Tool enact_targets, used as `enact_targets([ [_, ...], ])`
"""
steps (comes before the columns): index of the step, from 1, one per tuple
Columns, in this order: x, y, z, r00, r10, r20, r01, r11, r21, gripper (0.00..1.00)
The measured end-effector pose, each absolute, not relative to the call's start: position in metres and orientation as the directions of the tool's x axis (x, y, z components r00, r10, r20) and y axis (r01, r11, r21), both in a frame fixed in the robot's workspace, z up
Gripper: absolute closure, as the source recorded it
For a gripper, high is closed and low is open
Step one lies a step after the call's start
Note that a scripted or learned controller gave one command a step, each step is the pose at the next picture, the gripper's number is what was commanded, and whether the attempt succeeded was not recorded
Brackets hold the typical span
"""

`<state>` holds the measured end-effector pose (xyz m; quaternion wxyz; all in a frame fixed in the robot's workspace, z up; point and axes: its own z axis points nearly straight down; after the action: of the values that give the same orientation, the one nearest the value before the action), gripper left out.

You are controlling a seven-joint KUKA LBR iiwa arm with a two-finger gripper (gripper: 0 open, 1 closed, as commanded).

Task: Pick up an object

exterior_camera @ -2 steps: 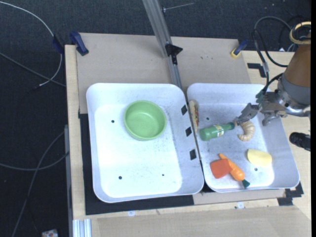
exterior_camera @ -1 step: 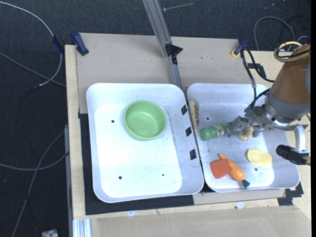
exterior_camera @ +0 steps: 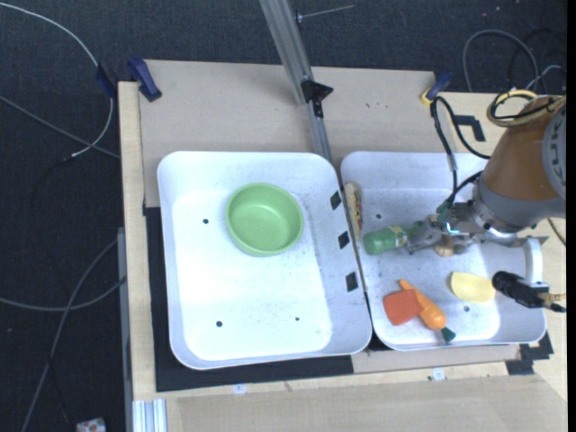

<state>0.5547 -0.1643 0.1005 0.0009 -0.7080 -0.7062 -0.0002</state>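
Green bottle-shaped toy [exterior_camera: 384,239] lies on its side in the right bin [exterior_camera: 396,171], near the wall shared with the left bin [exterior_camera: 180,268], toward the bench's [exterior_camera: 225,106] right half. Its long axis runs roughly left to right, fat end toward the divider, narrow end toward the pincer [exterior_camera: 430,232]. The pincer sits low at that narrow end, likely lined up to grip along the neck. How wide it stands, and whether it grips anything, I cannot tell. An orange carrot toy [exterior_camera: 418,307] and a yellow piece [exterior_camera: 472,286] lie nearer the bench's front edge.
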Motion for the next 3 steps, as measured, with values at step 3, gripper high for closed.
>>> enact_targets([
  [3,0.563,-0.170,0.229,-0.001,1.000,-0.001,1.000,0.001,0.007,1.00],
])
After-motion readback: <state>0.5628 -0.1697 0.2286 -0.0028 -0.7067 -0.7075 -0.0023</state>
